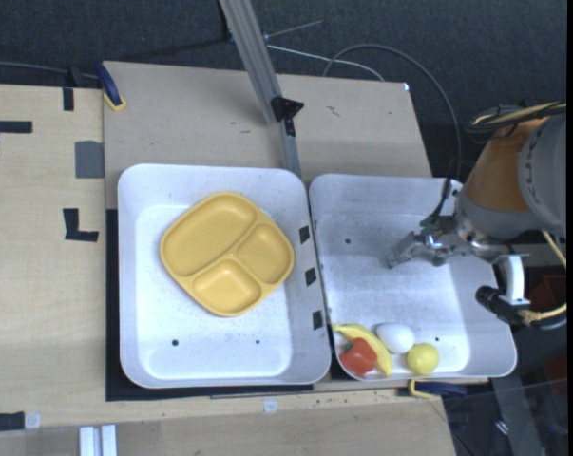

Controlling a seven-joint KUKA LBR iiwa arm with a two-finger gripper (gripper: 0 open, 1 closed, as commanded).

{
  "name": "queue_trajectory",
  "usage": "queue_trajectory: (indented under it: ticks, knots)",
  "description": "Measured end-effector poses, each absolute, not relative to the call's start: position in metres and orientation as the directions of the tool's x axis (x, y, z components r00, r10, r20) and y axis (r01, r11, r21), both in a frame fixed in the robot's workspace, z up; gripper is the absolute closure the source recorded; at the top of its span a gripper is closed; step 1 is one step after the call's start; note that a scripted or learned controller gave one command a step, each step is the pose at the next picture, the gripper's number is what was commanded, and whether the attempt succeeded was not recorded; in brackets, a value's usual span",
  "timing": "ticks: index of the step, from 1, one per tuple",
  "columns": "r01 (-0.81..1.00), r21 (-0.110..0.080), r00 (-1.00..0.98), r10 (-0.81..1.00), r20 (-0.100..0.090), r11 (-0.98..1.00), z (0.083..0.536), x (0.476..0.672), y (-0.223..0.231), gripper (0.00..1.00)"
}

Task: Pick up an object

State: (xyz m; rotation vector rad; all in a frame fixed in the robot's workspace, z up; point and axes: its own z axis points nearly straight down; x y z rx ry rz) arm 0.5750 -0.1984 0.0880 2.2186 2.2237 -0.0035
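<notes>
While the gripper (400, 253) hovers over the bare middle of the right bin (362, 198), I cannot tell how it is set, and nothing shows in it. The yellow ball (422, 357), white egg (394, 335), red piece (359, 355) and banana (376, 348) cluster at that bin's near edge. Judged, the approach step: next, move toward that cluster and descend.

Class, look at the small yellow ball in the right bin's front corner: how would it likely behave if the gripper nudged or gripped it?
The yellow ball looks round and smooth, so it would probably roll when nudged. It may slip from a pinch, having no flat sides. It lies by the white egg-shaped object and close to the right bin front wall, which may crowd the gripper.
</notes>
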Motion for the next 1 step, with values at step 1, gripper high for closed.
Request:
queue_trajectory:
  ticks: [1]
  knots:
    - [1.000, -0.001, -0.004, 1.000, -0.001, 0.004, 0.0989, 0.5752, -0.1977, 1.00]
